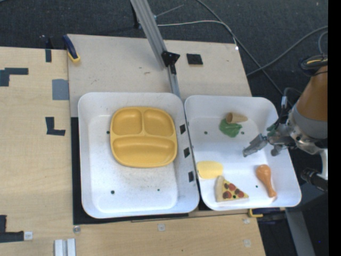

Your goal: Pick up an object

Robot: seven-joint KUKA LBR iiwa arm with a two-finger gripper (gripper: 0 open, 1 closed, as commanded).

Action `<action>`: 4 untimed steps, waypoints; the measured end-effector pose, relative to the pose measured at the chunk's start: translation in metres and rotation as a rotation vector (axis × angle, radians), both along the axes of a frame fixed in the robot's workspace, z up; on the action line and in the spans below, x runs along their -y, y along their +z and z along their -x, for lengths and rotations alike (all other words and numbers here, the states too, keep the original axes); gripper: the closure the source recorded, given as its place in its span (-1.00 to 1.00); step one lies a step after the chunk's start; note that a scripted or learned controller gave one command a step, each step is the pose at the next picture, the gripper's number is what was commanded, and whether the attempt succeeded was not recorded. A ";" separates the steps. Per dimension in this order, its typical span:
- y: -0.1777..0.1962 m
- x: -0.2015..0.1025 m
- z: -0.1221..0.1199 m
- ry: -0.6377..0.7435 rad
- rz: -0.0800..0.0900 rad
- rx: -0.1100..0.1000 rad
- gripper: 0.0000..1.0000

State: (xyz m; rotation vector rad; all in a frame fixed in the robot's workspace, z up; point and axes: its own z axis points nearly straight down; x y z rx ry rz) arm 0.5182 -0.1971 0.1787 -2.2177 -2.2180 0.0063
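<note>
No legible text, labels or numbers anywhere.

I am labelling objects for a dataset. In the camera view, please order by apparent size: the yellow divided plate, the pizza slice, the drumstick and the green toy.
Largest to smallest:
1. Yellow divided plate, by far.
2. Pizza slice.
3. Drumstick and green toy look too alike to rank; the drumstick is longer but thinner.

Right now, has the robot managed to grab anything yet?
Not yet. The tool hangs over the right bin with nothing visible between its fingers. The drumstick, pizza slice, yellow piece and green piece all lie in the bin, so the whole pick remains.
</note>
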 end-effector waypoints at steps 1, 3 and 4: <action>-0.056 -0.003 -0.008 0.001 0.000 0.000 -1.00; -0.080 -0.003 -0.011 0.001 0.003 0.013 1.00; -0.037 -0.009 -0.014 0.002 0.001 0.008 1.00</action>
